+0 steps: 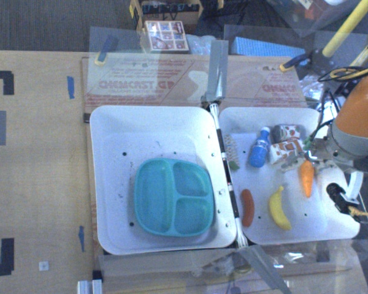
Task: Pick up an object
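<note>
The left bin (104, 164) contains a teal divided plate (173, 197); the right bin (331, 222) contains a sausage (248, 207), blue bottle (258, 148), banana (278, 208) and carrot (306, 177), with the end effector (319, 157) just beside the carrot, opening state indeterminable.

Cardboard box (165, 2) beyond bench; blue tape strip (70, 87) on bench.

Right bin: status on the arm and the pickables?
Gripper low over right bin, above carrot. Nothing seen held. Cartons, blue bottle crowd beside it; banana, sausage lie apart.
</note>
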You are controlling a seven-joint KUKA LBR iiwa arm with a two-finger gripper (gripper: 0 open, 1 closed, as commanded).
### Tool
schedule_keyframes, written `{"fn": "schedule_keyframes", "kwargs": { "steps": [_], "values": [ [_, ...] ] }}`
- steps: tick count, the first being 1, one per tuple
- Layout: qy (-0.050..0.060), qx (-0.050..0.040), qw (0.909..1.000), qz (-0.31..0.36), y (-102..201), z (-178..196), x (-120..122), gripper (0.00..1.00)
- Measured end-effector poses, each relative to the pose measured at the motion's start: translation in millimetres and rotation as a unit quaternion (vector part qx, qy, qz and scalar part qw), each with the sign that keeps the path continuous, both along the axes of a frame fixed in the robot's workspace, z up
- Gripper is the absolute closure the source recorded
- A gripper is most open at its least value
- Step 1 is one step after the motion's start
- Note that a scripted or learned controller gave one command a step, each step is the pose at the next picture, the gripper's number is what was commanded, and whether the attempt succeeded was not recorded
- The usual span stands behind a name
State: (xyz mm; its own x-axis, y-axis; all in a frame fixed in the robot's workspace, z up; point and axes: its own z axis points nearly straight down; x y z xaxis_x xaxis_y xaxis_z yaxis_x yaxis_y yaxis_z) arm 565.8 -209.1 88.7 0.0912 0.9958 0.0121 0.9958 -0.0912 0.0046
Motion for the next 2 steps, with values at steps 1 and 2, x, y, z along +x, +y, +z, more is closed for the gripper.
{"fn": "schedule_keyframes", "kwargs": {
  "steps": [1,2],
  "values": [
    [-0.001,-0.0048,1.0000,-0.001,-4,10,-1,1.00],
    [0.002,-0.0067,0.9977,0.067,45,113,9,1.00]
  ]
}}
